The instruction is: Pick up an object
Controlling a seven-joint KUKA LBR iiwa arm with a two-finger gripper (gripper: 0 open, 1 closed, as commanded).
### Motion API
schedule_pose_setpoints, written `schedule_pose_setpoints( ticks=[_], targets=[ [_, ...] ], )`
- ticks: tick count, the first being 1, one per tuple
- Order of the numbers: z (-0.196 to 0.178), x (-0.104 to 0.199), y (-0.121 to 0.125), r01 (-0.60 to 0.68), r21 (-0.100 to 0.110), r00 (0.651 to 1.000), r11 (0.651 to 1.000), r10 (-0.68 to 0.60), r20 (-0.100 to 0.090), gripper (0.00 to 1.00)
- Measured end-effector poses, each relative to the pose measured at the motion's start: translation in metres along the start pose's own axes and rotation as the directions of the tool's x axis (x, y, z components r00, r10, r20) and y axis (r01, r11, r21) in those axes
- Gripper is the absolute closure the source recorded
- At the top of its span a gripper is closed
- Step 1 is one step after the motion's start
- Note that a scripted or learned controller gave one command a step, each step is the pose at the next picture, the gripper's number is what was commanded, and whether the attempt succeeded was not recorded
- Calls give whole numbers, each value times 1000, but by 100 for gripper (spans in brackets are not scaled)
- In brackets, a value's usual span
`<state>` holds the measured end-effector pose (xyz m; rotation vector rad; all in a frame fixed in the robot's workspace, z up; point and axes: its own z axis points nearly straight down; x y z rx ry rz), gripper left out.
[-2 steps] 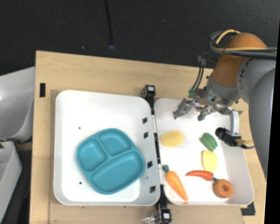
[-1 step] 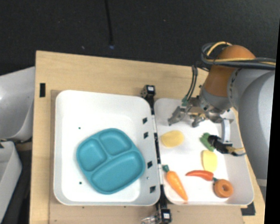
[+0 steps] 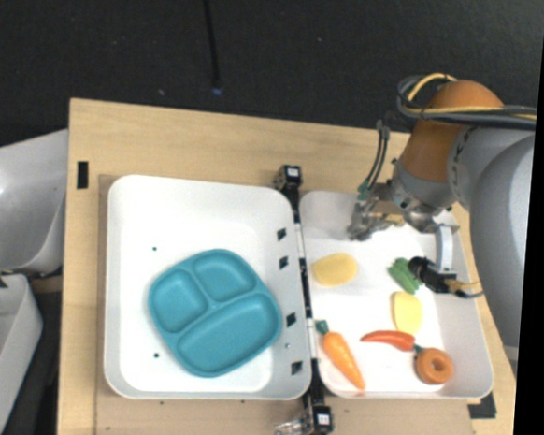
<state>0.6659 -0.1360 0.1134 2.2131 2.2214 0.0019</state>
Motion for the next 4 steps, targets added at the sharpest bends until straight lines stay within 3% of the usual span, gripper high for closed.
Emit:
schedule_pose_setpoints(
  ticks=[3, 4],
  targets=[
    [-147, -2, -3, 1, -1, 1000, 1000, -1, -1, 100],
    [-143, 39, -10, 1, 5, 1000, 1000, -1, -3, 100]
  ],
)
